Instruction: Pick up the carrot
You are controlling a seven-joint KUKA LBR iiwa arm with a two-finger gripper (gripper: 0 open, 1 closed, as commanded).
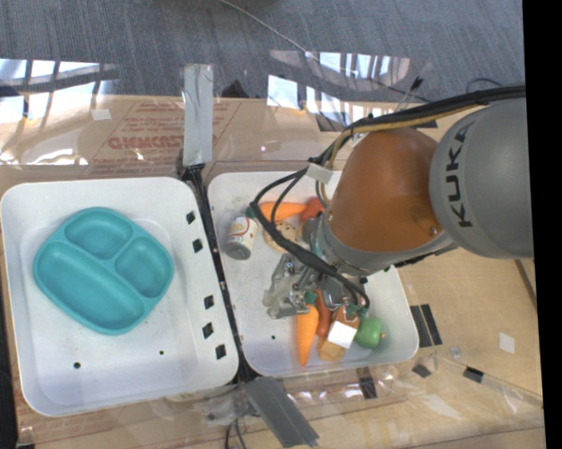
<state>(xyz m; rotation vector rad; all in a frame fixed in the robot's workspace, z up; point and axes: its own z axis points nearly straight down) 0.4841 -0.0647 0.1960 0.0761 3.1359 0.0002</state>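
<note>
Right bin (269,356) as landmark. At its near wall, toward the near-right corner: carrot (308,333), lying at a slant, tip toward the near wall, thick end up toward the gripper. Just right of the carrot, a white cube (342,335) touching or nearly touching it, then a green round thing (369,332). Gripper (287,294) sits in the bin's middle, right over the carrot's thick end; can't tell how wide it is or if anything is in it, metal parts and cables blur together. Left of the gripper, near the bin's left wall, a small pale ball (239,237). Far part of the bin: more orange pieces (290,211), partly under the wrist. Left of the bin, the other bin (44,372) with a teal plate (103,268). Handling guess: carrot looks like toy plastic, light, stiff, smooth so likely slippery, tapered so it may squirt out of a pinch near the tip. Best grip across the thick half, jaws square to its long axis; the cube crowds the right side, so little room there.
</note>
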